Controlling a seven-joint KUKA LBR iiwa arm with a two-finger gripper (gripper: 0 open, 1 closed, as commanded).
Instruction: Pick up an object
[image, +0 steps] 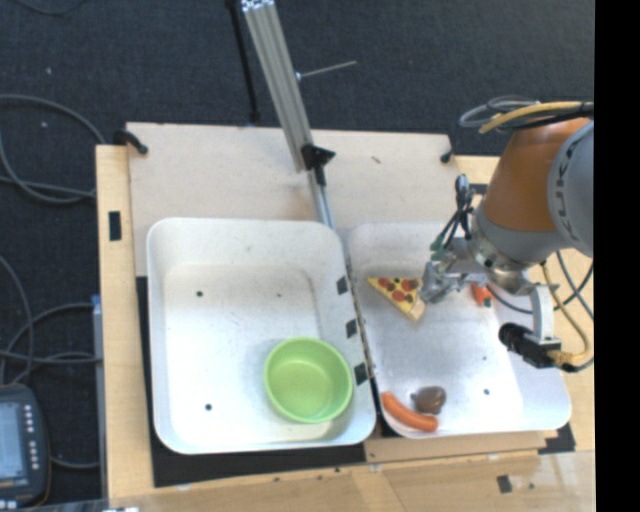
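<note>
green bowl (308, 379) up front in the left bin (180, 300); right bin (520, 400) has a hot dog (409, 411) by a brown lump (429, 399), pizza slice (397, 295) touching the gripper (436, 287), grip state unclear.

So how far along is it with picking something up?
Nothing looks picked up yet. The claw is down in the right bin, at the pizza slice, which lies on the bin floor. The sausage and green bowl lie untouched. Gripping and lifting remain.
</note>
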